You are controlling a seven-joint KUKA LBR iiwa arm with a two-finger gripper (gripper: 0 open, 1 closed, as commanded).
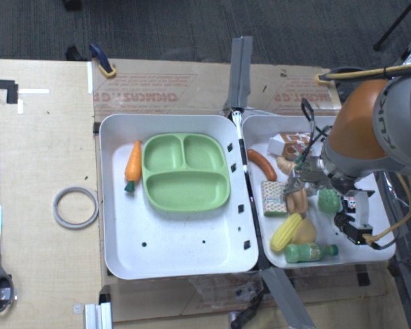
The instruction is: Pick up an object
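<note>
Camera view: gripper low in right bin, right of centre, over tan toy beside corn cob. Finger state unreadable. Probably grasp step; next: close, lift straight.

Green tray, carrot, tool among toys

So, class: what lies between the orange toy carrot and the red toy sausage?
In the camera view, the green divided plastic plate lies between carrot and sausage.
</note>
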